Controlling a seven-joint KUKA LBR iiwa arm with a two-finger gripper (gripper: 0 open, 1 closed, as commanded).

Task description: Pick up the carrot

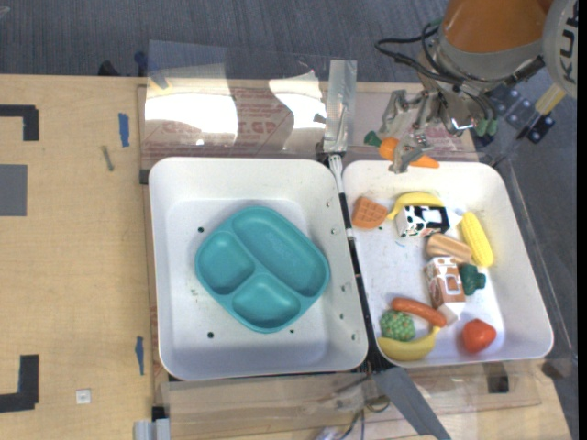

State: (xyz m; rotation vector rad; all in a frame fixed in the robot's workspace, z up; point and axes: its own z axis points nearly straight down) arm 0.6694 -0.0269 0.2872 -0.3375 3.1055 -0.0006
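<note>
1. Up at the far edge of the right bin (527,273), the gripper (410,143) hangs above the rim, and there's the carrot (404,154) right at its fingertips — orange body showing either side of the metal fingers, green top poking out to the left.
2. The fingers look closed in on the carrot, with the orange piece between them; it appears lifted clear of the bin floor, though the slant of the camera makes the height hard to call.
3. Handling, as a judgement: this looks like a small toy carrot, light and stiff, probably smooth plastic — so slippery more than fragile. A tapered shape tends to squirt out toward the thin end under a pinch.
4. Best hold would be across the thicker middle, near the green top, jaws square to its length. The present grip seems to sit about mid-body, which is decent.
5. Below in the same bin sit the other play foods: a waffle piece (370,213), a banana (417,199), corn (475,237), a tomato (477,335).
6. The left bin (174,200) carries a teal divided plate (261,269), well apart from the action.
</note>
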